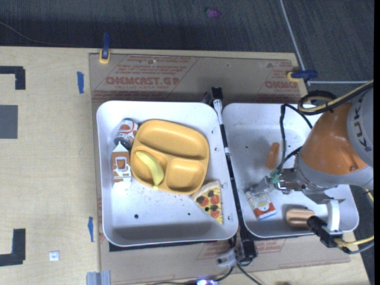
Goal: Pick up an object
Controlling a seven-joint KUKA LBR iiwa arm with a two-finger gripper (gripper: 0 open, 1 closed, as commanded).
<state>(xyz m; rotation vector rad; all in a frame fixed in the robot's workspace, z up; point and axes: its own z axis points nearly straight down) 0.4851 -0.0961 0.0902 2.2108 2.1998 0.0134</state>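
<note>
Two white bins sit side by side on a brown board, divided by a black bar (224, 159) that serves here as the landmark. Left of the bar, the left bin (113, 218) holds a yellow tray (172, 153) with a banana (151, 168) lying in one of its compartments; a can (125, 133) and a small carton (120, 166) lie at the tray's far side from the bar, and a pizza slice (211, 202) lies just beside the bar. Right of the bar, the right bin (249, 120) holds a hot dog (272, 155), a small box (264, 209) and a bread roll (297, 217). The arm (332, 150) reaches into this bin, and its gripper (261, 190) rests directly above the box. Whether the claw is apart or together cannot be told, and nothing is seen clamped in it.
</note>
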